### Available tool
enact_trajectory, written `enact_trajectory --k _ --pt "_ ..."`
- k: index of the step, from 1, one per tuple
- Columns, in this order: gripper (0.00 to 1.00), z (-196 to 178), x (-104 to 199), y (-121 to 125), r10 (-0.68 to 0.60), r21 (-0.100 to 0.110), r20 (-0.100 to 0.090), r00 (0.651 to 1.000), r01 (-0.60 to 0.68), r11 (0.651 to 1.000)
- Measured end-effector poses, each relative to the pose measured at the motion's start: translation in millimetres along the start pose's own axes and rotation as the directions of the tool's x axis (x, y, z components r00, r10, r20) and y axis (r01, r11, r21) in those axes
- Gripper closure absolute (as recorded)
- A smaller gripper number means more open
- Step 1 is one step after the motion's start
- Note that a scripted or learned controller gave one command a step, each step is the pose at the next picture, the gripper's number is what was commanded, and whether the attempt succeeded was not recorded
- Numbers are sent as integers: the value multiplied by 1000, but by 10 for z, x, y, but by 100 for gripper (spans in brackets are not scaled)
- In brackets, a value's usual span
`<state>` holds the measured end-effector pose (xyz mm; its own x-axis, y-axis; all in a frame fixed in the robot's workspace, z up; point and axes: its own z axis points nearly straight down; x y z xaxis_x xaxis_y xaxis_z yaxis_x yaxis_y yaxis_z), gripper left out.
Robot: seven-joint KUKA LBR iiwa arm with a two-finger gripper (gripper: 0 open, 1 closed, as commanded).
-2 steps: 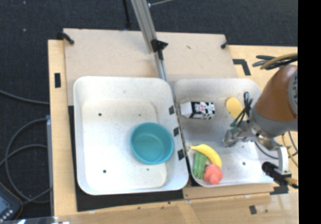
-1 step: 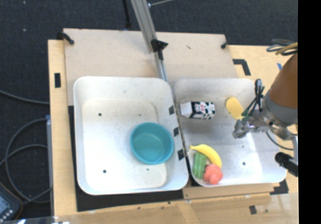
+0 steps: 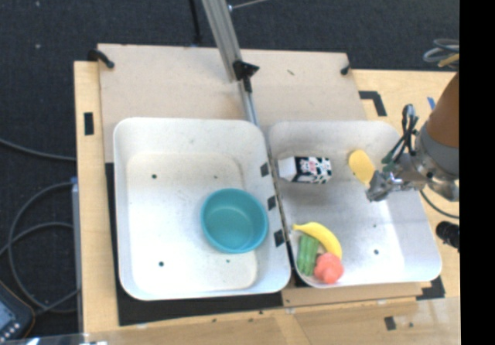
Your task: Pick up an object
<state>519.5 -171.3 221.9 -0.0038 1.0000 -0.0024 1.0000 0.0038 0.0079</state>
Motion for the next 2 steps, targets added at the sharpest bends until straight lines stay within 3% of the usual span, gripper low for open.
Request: enact_trajectory --k 1,2 --pt "100 -542 -14 25 0 -1 0 1000 0 1000" --pt "100 -556 395 209 -3 5 -2 1000 3 1000"
